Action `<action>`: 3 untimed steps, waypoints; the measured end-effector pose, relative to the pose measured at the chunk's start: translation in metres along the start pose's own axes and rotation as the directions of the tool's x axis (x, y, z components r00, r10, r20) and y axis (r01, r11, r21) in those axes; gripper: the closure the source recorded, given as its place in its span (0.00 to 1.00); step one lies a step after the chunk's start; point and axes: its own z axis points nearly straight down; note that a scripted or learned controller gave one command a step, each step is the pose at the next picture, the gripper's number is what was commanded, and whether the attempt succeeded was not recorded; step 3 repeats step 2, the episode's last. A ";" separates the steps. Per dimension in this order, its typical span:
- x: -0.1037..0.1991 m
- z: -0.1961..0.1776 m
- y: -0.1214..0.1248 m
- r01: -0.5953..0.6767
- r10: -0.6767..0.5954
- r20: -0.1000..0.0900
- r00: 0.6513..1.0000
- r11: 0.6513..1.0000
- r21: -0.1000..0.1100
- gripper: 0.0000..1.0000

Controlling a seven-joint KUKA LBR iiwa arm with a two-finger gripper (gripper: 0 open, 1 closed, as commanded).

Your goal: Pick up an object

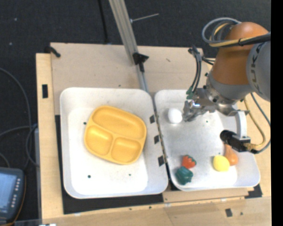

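1. Camera view puts the white ball (pixel 174 116) on the floor of the right bin (pixel 205 142), near that bin's far left corner. I take it as the nearest candidate for the pick.
2. My gripper (pixel 190 111) hangs just to the right of the ball, very close to it. The ball lies beside the fingers, not between them, and I cannot tell whether it touches them.
3. Whether the fingers are spread or pressed together I cannot tell; they merge into a dark metal cluster from this angle.
4. Above the gripper rises the grey arm with its orange band (pixel 236 55), leaning in from the right over the bin's far right part.
5. Along the near side of the same bin I see a red toy (pixel 189 161), a dark green toy (pixel 183 174) just below it, a yellow toy (pixel 220 163) and an orange toy (pixel 231 156) touching the yellow one.
6. All four lie well apart from the gripper.
7. In the left bin (pixel 75 173) a yellow divided tray (pixel 115 134) rests slightly turned, near the middle.
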 end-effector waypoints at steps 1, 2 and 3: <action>0.056 0.002 -0.017 0.000 0.000 0.000 1.000 1.000 0.000 1.00; 0.106 0.012 -0.023 0.000 0.000 0.000 1.000 1.000 0.000 1.00; 0.106 0.012 -0.023 0.000 0.000 0.000 1.000 1.000 0.000 1.00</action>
